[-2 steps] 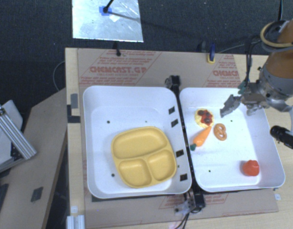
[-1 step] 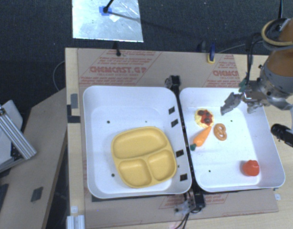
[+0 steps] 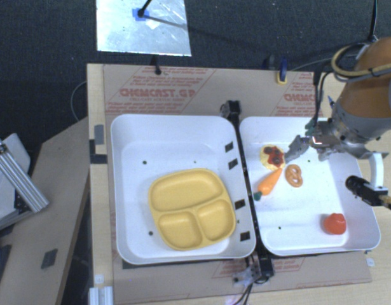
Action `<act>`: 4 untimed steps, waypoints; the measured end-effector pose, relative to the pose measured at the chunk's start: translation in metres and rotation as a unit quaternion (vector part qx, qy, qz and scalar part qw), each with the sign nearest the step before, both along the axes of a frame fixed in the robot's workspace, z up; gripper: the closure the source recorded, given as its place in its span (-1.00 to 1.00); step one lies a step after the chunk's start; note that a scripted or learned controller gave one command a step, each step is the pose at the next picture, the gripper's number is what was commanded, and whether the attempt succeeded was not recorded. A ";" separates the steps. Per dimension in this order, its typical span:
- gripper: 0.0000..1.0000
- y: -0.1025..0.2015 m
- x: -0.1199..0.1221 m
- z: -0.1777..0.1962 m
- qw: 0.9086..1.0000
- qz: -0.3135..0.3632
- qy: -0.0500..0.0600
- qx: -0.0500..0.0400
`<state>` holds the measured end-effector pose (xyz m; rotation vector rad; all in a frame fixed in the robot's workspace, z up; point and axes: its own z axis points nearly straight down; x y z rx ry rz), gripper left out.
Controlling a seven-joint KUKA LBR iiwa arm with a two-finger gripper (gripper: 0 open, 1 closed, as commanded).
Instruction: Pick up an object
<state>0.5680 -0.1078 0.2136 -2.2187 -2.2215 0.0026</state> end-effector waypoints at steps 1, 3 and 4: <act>-1.00 -0.005 -0.002 -0.043 1.000 0.000 0.000 0.000; 1.00 -0.009 -0.003 -0.073 1.000 0.000 -0.003 -0.001; 1.00 -0.018 0.000 -0.013 1.000 0.000 -0.005 -0.001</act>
